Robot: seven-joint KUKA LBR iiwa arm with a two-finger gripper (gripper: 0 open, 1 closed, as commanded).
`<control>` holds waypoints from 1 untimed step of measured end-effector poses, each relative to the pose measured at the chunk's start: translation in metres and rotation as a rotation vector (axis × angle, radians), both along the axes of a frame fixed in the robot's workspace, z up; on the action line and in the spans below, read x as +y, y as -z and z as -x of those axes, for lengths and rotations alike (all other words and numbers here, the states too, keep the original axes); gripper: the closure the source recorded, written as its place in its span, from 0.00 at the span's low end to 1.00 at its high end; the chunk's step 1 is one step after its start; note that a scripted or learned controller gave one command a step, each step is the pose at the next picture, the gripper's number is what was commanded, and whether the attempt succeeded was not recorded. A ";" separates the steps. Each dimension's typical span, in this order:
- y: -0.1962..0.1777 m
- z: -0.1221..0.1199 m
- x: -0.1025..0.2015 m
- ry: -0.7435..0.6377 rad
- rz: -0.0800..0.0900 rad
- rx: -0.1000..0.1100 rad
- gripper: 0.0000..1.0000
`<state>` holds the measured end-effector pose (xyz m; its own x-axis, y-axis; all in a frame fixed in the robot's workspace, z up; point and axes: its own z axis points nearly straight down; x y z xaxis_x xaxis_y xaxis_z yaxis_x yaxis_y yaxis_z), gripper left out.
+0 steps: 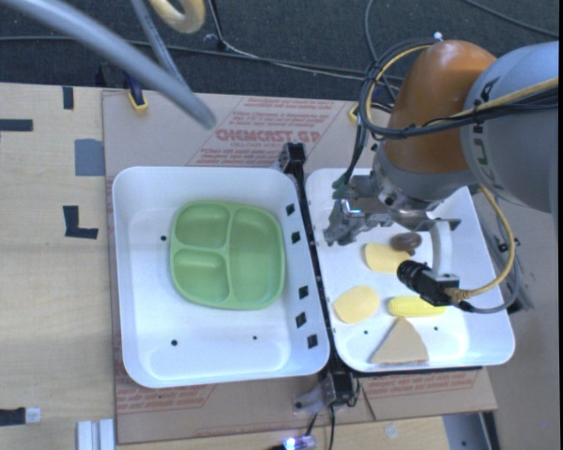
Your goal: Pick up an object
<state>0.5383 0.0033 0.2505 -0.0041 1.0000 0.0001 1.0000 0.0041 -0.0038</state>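
My gripper (391, 232) hangs low over the back half of the right bin (479, 345), under the arm's orange band and bulky wrist. Just below it lies a pale yellow slice (381, 257), partly covered by the gripper body. Nearer the front lie a round yellow piece (356, 304), a bright yellow banana-like piece (416, 307) and a tan wedge (400, 346). I cannot tell whether the gripper touches the yellow slice.
The left bin (131, 251) holds a green divided plate (230, 254). A black divider with clips (303, 251) runs between the bins. Cables loop around the wrist, and a black connector (422, 280) hangs over the right bin. A grey pole (94, 36) crosses the upper left.
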 end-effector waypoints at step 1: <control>0.015 0.009 0.058 -0.002 0.000 0.000 1.00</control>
